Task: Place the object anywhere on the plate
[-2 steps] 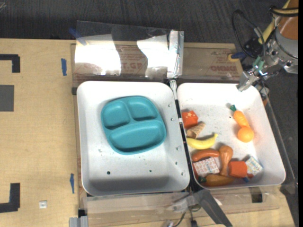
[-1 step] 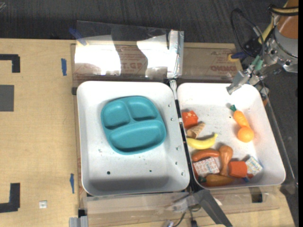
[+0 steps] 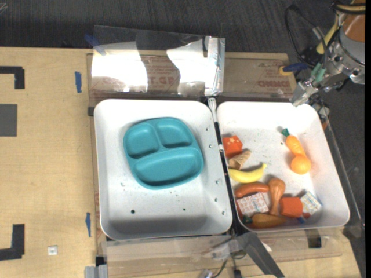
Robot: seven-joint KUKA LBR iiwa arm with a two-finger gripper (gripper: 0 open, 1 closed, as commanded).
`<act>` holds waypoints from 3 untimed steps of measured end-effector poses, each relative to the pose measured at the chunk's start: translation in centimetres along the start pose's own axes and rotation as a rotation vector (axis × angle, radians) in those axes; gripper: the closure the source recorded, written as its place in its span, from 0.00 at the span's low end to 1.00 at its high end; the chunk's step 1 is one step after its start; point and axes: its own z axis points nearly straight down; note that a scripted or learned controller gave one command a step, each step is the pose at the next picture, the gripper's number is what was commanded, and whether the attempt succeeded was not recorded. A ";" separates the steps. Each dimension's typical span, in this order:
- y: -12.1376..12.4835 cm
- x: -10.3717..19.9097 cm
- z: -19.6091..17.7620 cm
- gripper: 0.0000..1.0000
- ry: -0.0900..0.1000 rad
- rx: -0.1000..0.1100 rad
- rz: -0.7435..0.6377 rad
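Camera view shows nothing placed yet: the teal plate (image 3: 163, 152) lies bare in the left bin (image 3: 110, 213), toy foods (image 3: 264, 187) crowd the right bin (image 3: 333, 198), gripper (image 3: 305, 91) state unclear.

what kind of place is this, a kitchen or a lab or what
Most likely a robot lab test bench, not a kitchen. Two white bins sit taped to a cardboard-topped bench, toy food like a banana and carrot fills one, a teal plate the other, and a robot gripper hangs at the corner.
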 end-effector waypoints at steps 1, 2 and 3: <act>-5.0 -2.7 5.3 1.00 0.006 0.011 0.161; -4.9 -2.6 5.2 0.00 0.005 0.007 0.159; -4.7 -2.7 4.0 1.00 0.001 0.002 0.157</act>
